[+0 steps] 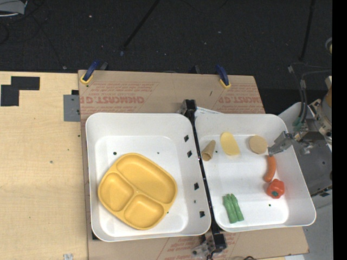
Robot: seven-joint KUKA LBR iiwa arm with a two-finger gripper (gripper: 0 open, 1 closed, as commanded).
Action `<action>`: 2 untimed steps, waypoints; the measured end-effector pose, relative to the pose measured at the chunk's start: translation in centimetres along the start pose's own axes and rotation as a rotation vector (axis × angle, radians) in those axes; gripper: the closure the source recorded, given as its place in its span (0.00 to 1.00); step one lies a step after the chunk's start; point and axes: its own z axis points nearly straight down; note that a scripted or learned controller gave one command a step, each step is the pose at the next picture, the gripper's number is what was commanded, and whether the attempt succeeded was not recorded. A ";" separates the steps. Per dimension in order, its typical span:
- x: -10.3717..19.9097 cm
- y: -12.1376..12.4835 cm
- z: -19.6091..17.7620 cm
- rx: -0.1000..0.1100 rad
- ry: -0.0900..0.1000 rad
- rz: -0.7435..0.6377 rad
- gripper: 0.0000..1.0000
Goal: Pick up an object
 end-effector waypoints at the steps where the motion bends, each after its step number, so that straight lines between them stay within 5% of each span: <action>1: 0.0 0.1 -0.2 -0.005 -0.001 0.000 0.00; 2: 0.9 -0.4 5.5 0.000 0.000 -0.002 0.00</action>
